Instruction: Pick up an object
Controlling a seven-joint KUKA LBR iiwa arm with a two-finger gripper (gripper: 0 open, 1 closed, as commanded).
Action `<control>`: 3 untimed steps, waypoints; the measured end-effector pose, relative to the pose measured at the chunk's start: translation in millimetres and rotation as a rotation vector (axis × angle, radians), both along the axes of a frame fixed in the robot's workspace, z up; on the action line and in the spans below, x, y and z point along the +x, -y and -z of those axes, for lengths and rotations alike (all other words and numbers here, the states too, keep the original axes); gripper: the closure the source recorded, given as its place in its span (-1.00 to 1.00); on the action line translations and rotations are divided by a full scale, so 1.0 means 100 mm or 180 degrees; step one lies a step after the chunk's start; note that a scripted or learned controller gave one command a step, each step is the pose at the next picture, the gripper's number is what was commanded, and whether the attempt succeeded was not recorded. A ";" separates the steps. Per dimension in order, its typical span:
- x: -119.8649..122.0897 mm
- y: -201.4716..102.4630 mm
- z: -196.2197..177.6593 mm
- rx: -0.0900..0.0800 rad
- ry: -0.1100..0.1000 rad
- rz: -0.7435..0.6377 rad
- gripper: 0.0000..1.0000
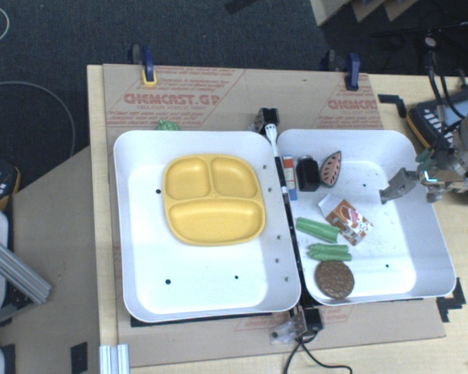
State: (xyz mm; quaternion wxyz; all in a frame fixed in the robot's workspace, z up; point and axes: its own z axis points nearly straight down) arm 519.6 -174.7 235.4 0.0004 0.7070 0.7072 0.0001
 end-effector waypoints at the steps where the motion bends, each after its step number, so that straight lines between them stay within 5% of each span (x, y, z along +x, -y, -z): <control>1: 0.05 -0.56 1.36 0.0021 -0.0042 -0.0015 -1.00; 2: 0.03 -1.02 0.11 0.0003 0.0040 -0.0022 -1.00; 3: -0.45 -0.71 1.20 0.0008 -0.0043 0.0017 -1.00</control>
